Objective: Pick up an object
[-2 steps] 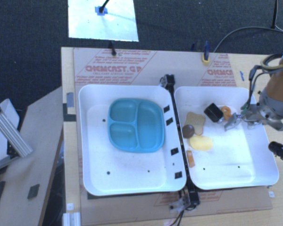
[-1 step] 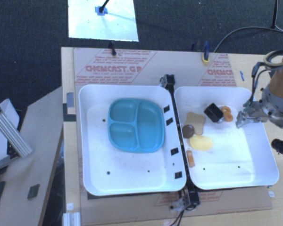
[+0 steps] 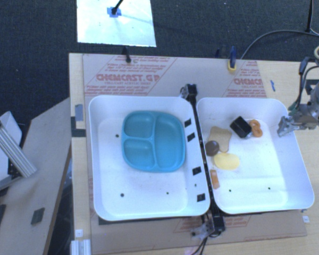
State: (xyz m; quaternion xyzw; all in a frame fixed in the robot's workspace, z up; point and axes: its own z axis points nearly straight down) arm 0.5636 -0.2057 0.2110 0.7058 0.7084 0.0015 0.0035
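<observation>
plate (image 3: 151, 141): light blue
bins (image 3: 109, 195): white
block (image 3: 240, 126): black
ring (image 3: 254, 128): orange
lump (image 3: 226, 161): yellow
ball (image 3: 212, 147): brown
board (image 3: 149, 78): tan, red lettering

Bins (image 3: 149, 209): smooth white plastic, faint sheen | divided plate (image 3: 152, 141): matt blue plastic | bench (image 3: 287, 76): pale wood under a printed film sheet (image 3: 149, 76) | gripper (image 3: 288, 125): dull grey metal

A blue divided plate (image 3: 152, 141) lies in the left bin (image 3: 109, 203). The right bin (image 3: 287, 195) holds a black block (image 3: 240, 126), orange ring (image 3: 254, 128) and yellow piece (image 3: 226, 161). The gripper (image 3: 287, 125) hovers at its right rim.
</observation>
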